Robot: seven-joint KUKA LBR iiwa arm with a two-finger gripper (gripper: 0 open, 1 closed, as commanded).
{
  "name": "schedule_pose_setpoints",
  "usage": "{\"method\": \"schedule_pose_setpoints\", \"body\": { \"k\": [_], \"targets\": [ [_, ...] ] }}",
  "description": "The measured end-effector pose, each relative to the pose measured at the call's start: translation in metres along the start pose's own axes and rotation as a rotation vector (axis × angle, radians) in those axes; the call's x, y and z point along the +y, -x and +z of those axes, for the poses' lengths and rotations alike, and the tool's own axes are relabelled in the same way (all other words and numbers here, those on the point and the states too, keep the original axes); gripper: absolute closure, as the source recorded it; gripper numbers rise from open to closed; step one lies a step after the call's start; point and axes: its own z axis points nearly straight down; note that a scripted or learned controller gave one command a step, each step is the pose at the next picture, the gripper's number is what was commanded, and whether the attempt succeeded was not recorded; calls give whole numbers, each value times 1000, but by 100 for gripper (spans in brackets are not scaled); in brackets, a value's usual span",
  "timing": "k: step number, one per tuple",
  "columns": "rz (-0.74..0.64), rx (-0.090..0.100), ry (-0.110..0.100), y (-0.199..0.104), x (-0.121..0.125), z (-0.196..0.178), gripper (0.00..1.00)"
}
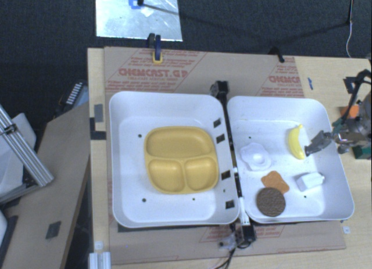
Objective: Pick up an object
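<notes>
Hand (318, 143) beside banana (296, 140), right bin (334, 163).

I see the two-finger gripper (314, 144) just right of the yellow plastic banana (296, 140), fingers apart, gripping nothing.

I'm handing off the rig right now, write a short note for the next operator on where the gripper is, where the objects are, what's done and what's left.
Gripper: at the right bin's right rim, just beside the banana; nothing visibly held.
Right bin: banana upper right, fried egg near the middle, white block lower right, orange piece touching the brown round cookie at the front.
Left bin: yellow divided plate.
Done: nothing lifted yet.
Left: grasp and lift one object; the banana looks closest.
</notes>
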Motion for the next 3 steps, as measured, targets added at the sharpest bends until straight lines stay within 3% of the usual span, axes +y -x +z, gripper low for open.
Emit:
{"method": "schedule_pose_setpoints", "body": {
  "k": [2, 3],
  "targets": [
    [2, 2, -5, 2, 0, 105, 0],
    [3, -10, 14, 0, -5, 150, 0]
  ]
}}
